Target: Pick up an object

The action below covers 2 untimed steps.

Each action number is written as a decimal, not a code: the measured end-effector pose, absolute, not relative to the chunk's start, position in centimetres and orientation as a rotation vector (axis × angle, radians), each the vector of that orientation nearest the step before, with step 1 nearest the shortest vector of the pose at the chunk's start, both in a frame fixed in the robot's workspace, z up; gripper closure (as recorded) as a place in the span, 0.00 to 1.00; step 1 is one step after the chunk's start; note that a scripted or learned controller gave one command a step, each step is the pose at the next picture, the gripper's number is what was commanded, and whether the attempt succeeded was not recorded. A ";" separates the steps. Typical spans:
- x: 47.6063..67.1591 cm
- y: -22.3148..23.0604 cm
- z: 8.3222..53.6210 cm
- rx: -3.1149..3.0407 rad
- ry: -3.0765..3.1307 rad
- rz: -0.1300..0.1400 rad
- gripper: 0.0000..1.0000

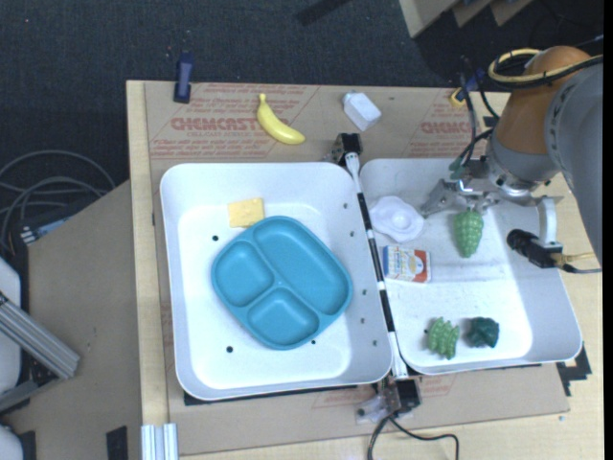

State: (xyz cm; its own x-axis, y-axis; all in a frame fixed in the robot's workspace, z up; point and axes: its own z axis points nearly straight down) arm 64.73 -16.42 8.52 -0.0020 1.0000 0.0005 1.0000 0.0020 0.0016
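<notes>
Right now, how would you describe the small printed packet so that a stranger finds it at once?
Look in the right white bin, along its left wall beside the divider between the bins. Just below the round white cup lies the small packet, flat on the floor. It is the only rectangular item there, white with red and blue print, while its neighbours are lumpy green pieces.

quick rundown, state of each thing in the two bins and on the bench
blue divided plate: flat in left bin
yellow sponge: flat, tucked at plate's far edge
green grapes: right bin, under the gripper
white cup: right bin, near divider
small carton: lying flat
light green toy: right bin, near edge
dark green toy: beside it
banana: on bench, outside bins
</notes>
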 end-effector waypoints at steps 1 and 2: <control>60.8 -15.7 8.5 2.223 2.222 -0.001 0.00; 60.9 -15.7 9.5 2.221 2.221 0.000 1.00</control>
State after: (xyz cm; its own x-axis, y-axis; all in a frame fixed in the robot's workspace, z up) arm 60.89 -15.74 9.49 0.0002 1.0000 -0.0006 1.0000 -0.0002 0.0007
